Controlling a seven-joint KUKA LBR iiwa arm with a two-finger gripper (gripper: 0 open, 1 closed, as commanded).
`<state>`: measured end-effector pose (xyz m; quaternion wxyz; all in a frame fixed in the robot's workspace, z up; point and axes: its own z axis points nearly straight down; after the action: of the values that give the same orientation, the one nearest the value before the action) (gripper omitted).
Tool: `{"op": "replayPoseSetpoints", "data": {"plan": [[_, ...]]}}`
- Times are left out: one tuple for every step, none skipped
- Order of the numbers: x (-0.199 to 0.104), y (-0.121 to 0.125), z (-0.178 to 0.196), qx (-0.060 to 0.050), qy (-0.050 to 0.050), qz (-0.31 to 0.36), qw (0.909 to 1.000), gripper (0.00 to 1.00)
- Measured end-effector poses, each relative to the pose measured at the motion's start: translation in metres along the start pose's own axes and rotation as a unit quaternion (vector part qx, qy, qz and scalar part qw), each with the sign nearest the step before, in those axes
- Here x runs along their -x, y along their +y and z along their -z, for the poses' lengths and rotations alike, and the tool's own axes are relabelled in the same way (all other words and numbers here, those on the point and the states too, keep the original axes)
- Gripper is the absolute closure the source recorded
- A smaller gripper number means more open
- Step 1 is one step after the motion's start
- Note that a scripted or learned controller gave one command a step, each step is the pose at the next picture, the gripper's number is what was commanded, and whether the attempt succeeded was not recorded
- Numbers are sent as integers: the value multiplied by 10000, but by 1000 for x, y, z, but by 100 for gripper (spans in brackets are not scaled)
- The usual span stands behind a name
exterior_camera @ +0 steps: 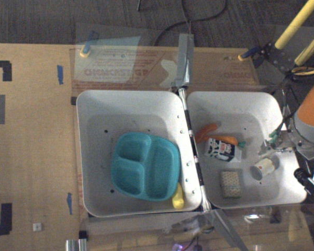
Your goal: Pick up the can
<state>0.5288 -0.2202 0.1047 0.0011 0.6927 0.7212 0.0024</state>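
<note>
yellow banana (178, 197) by teal tray (145, 165) in left bin (89, 140), can (264, 167) lying in right bin (240, 106), claw (275, 144) just above it, grip unclear

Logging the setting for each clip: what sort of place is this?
Probably a robotics lab bench: two white bins clamped side by side on a brown board with blue tape marks, cables on carpet, and the grey arm at the right.

fixed overhead camera, slanted down, both bins (89, 140) framed, bench edge beyond
</note>
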Motion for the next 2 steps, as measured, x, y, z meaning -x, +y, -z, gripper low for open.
{"op": "replayPoseSetpoints", "data": {"plan": [[-2, 1, 0, -10, 18, 17, 10000, 0], [-7, -21, -15, 42, 34, -174, 9998, 0]]}}
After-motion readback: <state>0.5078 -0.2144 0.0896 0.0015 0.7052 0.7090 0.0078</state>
